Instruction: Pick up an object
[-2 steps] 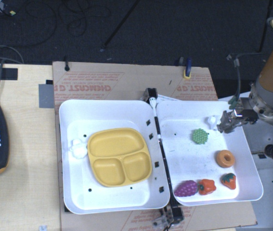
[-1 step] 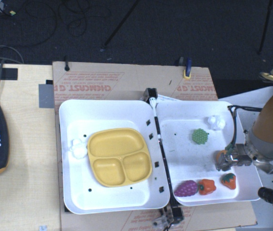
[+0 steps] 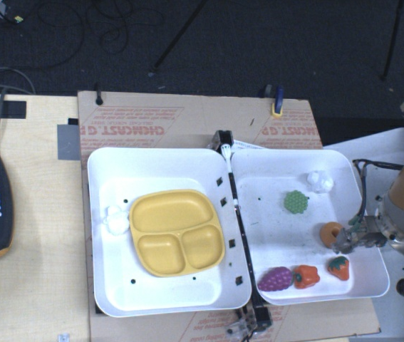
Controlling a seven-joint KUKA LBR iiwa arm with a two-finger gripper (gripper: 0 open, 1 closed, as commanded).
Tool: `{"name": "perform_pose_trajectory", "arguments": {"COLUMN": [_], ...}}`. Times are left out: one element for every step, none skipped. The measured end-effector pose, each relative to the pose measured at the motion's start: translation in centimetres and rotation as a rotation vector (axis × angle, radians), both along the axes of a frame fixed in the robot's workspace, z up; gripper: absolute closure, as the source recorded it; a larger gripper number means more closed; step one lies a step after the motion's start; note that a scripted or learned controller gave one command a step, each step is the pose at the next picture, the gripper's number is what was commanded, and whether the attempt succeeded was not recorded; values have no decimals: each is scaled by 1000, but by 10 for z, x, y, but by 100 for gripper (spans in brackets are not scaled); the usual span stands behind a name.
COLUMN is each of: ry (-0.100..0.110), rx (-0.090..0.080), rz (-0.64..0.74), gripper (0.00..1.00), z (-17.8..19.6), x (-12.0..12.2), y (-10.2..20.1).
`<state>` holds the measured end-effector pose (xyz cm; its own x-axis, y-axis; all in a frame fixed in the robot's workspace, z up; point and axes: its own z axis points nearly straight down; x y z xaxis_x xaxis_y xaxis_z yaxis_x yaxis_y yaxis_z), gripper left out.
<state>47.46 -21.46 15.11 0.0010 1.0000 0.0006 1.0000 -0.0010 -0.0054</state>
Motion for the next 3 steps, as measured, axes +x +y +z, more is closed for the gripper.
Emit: {"name": "perform_pose_trajectory", "arguments": {"ry": [1,-4,-5], "rx": [3,0,0], "rz": [3,1,1], "gripper": [100,100,100], "z": [-49,-62,-63], "x": [1,27,48], "y": [4,1,0]}}
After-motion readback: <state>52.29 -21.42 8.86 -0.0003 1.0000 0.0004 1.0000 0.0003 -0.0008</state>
